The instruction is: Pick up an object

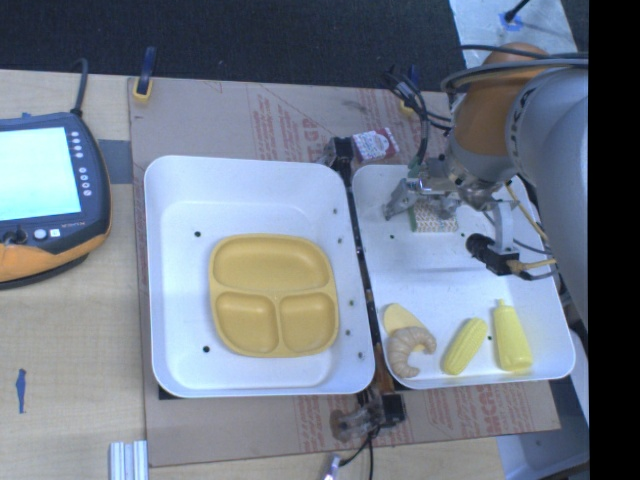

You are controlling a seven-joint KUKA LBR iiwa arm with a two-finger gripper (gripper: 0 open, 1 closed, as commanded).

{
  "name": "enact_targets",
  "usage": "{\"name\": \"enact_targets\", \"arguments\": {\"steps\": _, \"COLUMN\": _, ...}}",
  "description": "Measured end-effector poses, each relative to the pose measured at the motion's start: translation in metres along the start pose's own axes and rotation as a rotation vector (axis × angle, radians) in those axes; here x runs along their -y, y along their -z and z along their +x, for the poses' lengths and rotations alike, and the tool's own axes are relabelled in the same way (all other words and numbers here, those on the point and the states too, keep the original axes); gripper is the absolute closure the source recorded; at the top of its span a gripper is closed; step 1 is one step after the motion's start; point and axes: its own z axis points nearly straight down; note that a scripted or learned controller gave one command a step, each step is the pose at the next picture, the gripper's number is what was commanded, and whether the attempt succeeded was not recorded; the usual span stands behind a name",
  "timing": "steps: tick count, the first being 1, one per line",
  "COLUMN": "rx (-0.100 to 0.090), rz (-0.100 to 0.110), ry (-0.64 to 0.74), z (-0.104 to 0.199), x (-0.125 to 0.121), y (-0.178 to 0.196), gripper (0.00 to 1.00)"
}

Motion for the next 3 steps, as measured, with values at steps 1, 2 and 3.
{"name": "enact_targets", "arguments": {"steps": 1, "rx": -0.005, "rz": 0.000, "ry": 0.002, "z": -0.007, "x": -0.001, "y": 0.000, "gripper": 0.00}}
{"name": "enact_targets", "arguments": {"steps": 2, "rx": -0.002, "rz": -0.001, "ry": 0.002, "z": -0.010, "x": -0.001, "y": 0.012, "gripper": 1.00}}
{"name": "enact_targets", "arguments": {"steps": 3, "rx": -0.002, "rz": -0.001, "ry": 0.002, "z": -0.010, "x": -0.001, "y": 0.012, "gripper": 0.00}}
